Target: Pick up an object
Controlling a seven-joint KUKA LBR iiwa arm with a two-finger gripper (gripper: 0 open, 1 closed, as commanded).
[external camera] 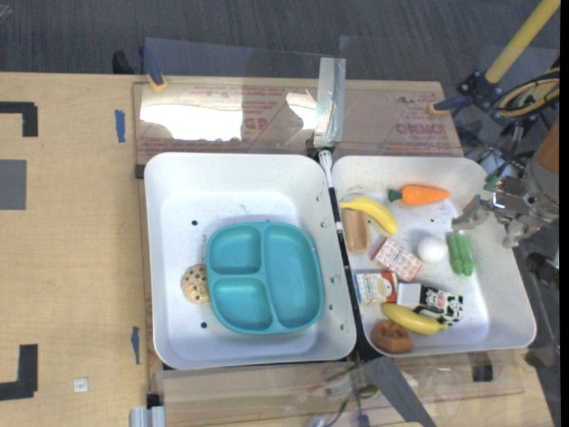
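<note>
Nearest to where I stand, along the front edge of the right-hand shallow white bin (507,323), a round brown pastry-like toy (392,336) sits just beside a yellow plastic banana (413,318), with a small black-and-white cow-patterned carton (441,303) touching that banana's far side. A little red-and-white box (375,286) lies near them towards the divider.

In the left-hand white bin (169,238) a teal three-compartment plastic tray (263,277) takes up the middle, and a speckled tan cookie (195,284) rests against its left rim.

Further back in the right bin there is a pink-and-white patterned packet (397,258), a white egg-shaped ball (432,251), and a green ridged vegetable toy (460,254) just beside the ball. Beyond those lie a tan cylinder-shaped piece (356,229), a second yellow banana (370,213) and an orange plastic carrot (424,195).

At the bin's far right edge the two-finger gripper (498,213) hangs over the rim, above and just right of the green toy. Its fingers look spread apart, with nothing between them.

As I judge it, the pick is hardly begun: every object lies in the bins, none lifted. Left to do is choosing one, likely the green toy or the white ball nearby, descending, closing, and raising it.
</note>
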